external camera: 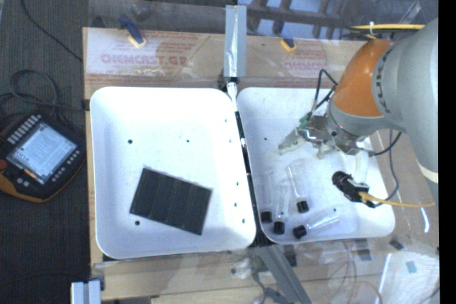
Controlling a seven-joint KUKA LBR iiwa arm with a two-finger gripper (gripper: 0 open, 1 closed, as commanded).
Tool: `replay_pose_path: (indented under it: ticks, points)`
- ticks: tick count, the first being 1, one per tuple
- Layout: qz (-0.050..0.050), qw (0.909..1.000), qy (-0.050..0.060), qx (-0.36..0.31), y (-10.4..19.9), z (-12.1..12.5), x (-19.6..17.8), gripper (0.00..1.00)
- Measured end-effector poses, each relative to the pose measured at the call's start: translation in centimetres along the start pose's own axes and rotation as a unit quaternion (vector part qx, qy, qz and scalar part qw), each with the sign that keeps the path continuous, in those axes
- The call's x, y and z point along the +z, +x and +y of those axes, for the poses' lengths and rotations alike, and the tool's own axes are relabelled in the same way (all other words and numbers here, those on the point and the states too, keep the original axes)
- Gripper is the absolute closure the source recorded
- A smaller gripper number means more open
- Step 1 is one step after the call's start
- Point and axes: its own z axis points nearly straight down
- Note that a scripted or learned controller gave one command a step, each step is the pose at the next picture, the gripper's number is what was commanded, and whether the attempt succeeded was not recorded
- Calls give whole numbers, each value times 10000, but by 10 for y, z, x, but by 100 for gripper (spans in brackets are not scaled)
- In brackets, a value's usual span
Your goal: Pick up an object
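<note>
While over right bin (385, 224) | gripper (303, 135) | finger spread: cannot tell

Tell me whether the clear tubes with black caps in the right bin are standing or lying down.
Lying down. The clear tubes rest on their sides on the floor of the right bin, black caps toward its near edge.

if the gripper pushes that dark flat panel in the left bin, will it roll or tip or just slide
The dark panel lies flat on the left bin floor, so it would probably slide rather than roll or tip. It looks thin and rigid, likely hard to get fingers under. Its seams suggest joined segments, so it might flex there.
</note>
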Motion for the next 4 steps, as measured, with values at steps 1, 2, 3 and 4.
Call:
replay_pose_path:
  ticks: [1, 2, 3, 4]
  points:
    - [19, 9999, 83, 57, -11, -70, -37, 0]
    - [9, 9997, 16, 231, 41, -29, 0, 0]
    - [18, 9997, 5, 231, 41, -28, -11, 100]
    - [9, 10000, 72, 17, 55, -24, -94, 100]
